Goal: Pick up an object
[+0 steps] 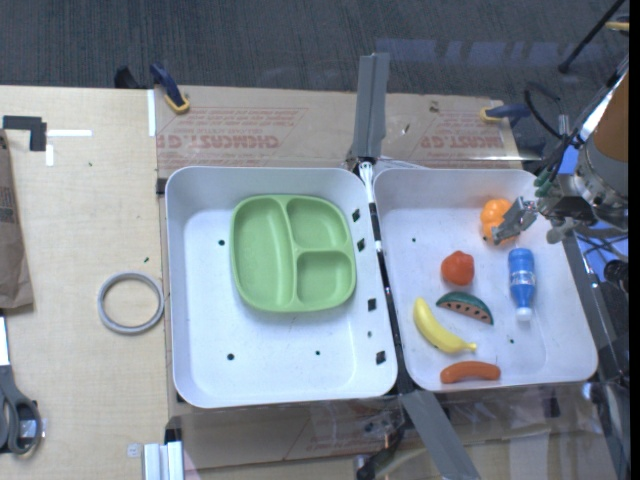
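The gripper [515, 218] hangs over the right bin [560, 368], its fingers set on the orange [494, 213] near the bin's far wall; whether they are wide or narrow I cannot tell. Nearer than the orange lie a tomato [458, 267], bottle [521, 280], melon slice [466, 306], banana [441, 329] and sausage [470, 372].

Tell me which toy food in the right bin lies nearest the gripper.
The round orange plastic fruit, right beside the gripper; the red tomato, banana, watermelon slice and sausage lie farther away.
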